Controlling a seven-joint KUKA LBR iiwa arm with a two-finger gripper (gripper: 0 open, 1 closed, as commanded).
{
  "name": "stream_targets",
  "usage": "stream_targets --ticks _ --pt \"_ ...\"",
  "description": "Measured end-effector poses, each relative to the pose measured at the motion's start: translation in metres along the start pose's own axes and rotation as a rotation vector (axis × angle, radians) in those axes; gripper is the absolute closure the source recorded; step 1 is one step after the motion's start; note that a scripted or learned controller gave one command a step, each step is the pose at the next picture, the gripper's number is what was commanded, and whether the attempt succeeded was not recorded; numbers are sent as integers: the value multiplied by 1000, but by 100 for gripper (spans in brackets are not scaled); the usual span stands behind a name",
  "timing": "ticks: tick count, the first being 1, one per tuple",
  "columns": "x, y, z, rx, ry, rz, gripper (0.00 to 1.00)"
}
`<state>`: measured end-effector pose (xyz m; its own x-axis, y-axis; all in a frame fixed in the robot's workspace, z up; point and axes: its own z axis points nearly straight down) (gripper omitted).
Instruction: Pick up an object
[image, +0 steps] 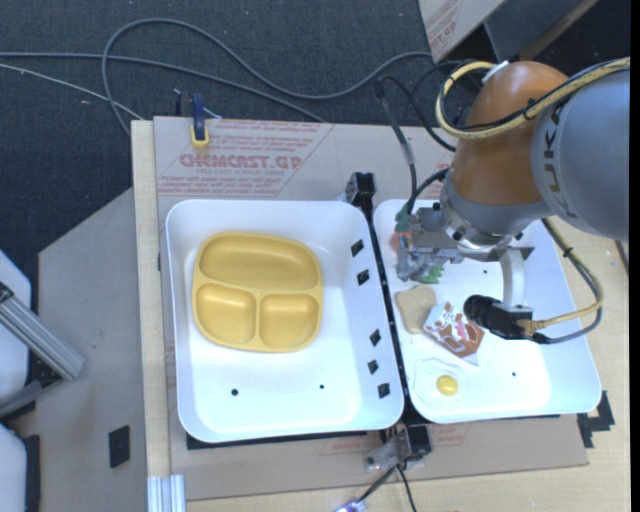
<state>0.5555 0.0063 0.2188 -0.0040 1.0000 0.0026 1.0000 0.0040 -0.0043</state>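
As I am working from the near edge of the bench outward, I am logging the right bin first.

Item one: a small yellow piece is lying near that bin's front, well apart from the gripper.

Item two: a red-and-white packet is lying just behind it, towards the bin's middle.

Item three: a beige piece is lying just beside the packet, on its left, close to the wall shared with the left bin. Of the three it is sitting nearest the gripper, just on its near side.

Item four: a yellow divided tray is lying in the left bin, towards its far half.

Item five: the gripper is hanging over the far left part of the right bin, carried by the grey arm coming in from the right. Whether it is parted or closed I am unable to tell. Red and green bits are showing against it, too small for me to name.

Item six: beyond both bins, a printed cardboard sheet is lying flat, with a blue-and-yellow clamp sitting at its far edge.
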Motion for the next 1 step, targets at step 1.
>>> stream_targets --ticks 1 --pt "50 -13 9 0 0 -1 100"
